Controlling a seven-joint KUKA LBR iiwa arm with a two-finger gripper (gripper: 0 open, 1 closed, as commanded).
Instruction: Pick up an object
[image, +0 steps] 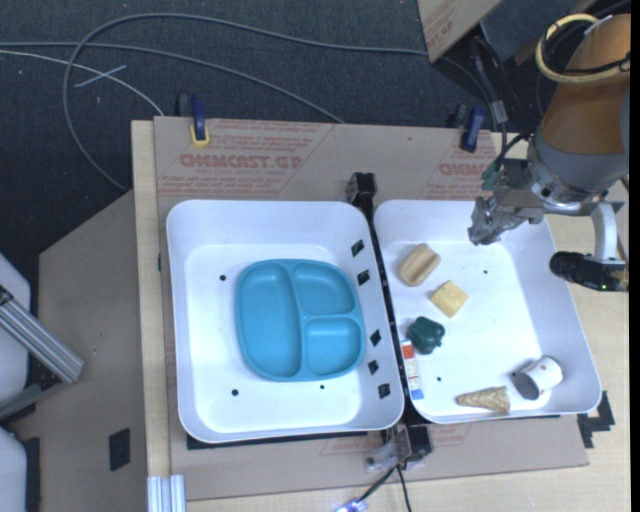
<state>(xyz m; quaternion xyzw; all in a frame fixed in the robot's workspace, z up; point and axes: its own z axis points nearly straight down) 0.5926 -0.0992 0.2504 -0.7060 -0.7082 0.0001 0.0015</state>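
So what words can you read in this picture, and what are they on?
"CHEMCAST GP", in red, on the brown board behind the left bin.
Red print on the board behind the right bin: too blurred to read.
Small red and white label by the green thing: too small to read.

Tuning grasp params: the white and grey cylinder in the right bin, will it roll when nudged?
Probably. The cylinder lies on its side on the bin's smooth floor, so a nudge could roll it. It looks small and light. It sits close to the bin's near wall, which may crowd the pincer.
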